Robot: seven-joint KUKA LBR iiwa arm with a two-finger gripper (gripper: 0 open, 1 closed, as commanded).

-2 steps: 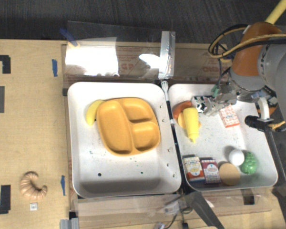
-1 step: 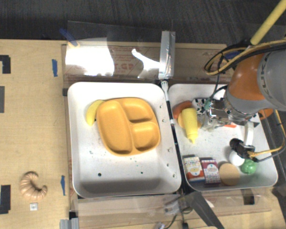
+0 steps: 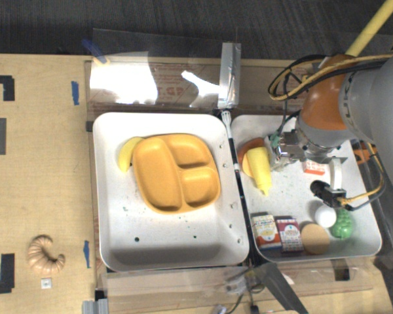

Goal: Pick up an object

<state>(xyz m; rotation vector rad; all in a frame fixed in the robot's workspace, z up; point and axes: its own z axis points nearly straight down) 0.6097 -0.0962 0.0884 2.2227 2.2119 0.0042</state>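
Sitting on the big tan bench (image 3: 33, 175) are two white bins, side by side. The left bin (image 3: 111, 241) is at 9 o'clock and the right bin (image 3: 291, 198) is at 3 o'clock.

The grey arm (image 3: 373, 103) comes in from 2 o'clock. Its orange band (image 3: 324, 106) hangs over the top of the right bin.

A big orange tray (image 3: 173, 172) with three parts lies flat in the middle of the left bin. A yellow banana (image 3: 125, 154) peeks out from under it at 10 o'clock.

The gripper (image 3: 280, 150) is low in the right bin, at about 10 o'clock in that bin. I cannot tell if it is open or closed, or if it has hold of anything.

A long yellow toy (image 3: 259, 167) lies just beside the gripper, on its 8 o'clock side, close to the wall between the bins. An orange thing (image 3: 249, 146) shows behind the top of the yellow toy.

Two small boxes (image 3: 277, 232) stand together at 7 o'clock in the right bin. A tan egg (image 3: 315, 237) is next to them at 6 o'clock. A white ball (image 3: 325, 216) and a green toy (image 3: 342, 226) are touching, near 5 o'clock. A small white and red card (image 3: 314, 169) lies near the middle.

A curly tan toy (image 3: 46, 254) sits on the bench outside the bins, at 8 o'clock.
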